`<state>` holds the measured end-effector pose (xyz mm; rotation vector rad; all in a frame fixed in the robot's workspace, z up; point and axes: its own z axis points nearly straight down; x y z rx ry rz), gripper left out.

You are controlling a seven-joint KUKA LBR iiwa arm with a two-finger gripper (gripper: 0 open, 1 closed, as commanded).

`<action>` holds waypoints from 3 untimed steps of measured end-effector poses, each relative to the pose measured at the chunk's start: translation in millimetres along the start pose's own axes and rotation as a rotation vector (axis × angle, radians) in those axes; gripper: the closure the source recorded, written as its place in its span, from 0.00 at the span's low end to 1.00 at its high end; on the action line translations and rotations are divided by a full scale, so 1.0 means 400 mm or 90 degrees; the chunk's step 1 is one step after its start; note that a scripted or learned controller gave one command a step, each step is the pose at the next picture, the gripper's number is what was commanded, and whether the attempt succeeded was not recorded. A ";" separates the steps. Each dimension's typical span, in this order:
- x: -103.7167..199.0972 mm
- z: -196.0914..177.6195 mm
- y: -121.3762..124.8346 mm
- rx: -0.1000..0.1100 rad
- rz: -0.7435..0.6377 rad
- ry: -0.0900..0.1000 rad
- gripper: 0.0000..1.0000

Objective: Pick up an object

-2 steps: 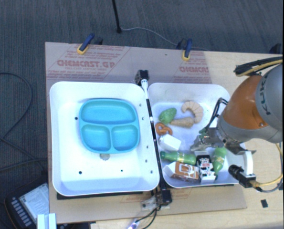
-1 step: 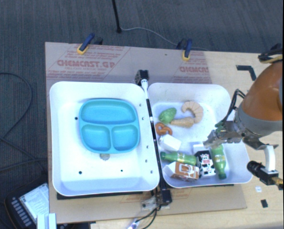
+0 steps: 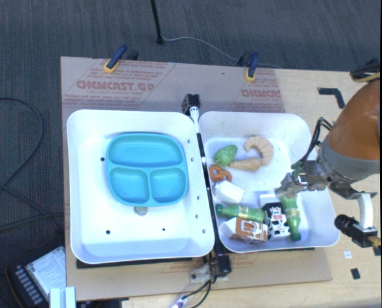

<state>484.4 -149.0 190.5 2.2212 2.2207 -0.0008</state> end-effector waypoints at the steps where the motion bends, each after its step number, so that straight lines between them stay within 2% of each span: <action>1: 0.000 -0.024 0.002 0.000 0.000 0.000 1.00; 3: 0.000 -0.072 0.005 -0.001 -0.001 -0.001 1.00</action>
